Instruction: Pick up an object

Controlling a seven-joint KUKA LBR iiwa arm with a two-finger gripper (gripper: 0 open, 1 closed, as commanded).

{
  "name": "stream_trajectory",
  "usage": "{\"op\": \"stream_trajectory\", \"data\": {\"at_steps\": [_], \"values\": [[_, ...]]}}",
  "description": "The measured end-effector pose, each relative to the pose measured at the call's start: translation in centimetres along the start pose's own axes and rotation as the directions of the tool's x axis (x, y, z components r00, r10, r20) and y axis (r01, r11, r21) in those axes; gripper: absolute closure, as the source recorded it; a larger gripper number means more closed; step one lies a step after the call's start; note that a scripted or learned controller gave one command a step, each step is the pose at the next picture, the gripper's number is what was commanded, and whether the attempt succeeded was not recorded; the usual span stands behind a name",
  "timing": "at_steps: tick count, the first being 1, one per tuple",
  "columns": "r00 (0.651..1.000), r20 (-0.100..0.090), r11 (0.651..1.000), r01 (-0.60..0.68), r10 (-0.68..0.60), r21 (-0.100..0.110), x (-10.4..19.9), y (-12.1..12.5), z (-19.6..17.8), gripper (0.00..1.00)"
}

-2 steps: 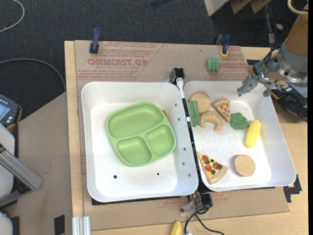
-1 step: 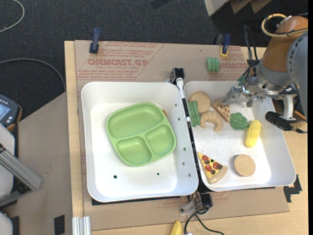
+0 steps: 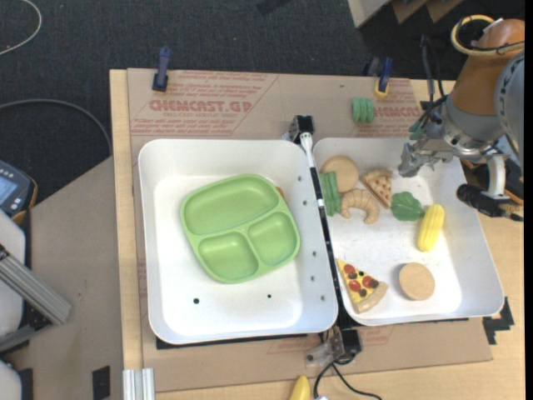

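Camera view: pincer (image 3: 414,162) hanging over the far edge of the right bin (image 3: 475,248).
Whether it is apart or together cannot be told. Within that bin lie a croissant (image 3: 360,204), corn cob (image 3: 430,227), pizza slice (image 3: 361,284) and round cookie (image 3: 416,281). Beyond it, the surface's brown board (image 3: 208,102) reads "CHEMCAST" in red. A green divided plate (image 3: 240,227) sits in the left bin (image 3: 166,248).
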State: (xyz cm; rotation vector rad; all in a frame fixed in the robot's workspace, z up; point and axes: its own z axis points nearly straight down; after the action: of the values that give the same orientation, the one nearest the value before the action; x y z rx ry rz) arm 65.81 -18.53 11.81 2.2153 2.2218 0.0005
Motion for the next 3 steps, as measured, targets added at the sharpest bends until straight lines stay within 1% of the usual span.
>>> {"op": "stream_trajectory", "data": {"at_steps": [2, 3], "values": [[1.000, 0.004, 1.000, 0.003, -0.003, -0.006, 0.0, 0.2, -2.1, 1.00], [1.000, 0.001, 1.000, -0.007, 0.007, -0.002, -4.2, -4.0, -8.8, 1.00]]}}
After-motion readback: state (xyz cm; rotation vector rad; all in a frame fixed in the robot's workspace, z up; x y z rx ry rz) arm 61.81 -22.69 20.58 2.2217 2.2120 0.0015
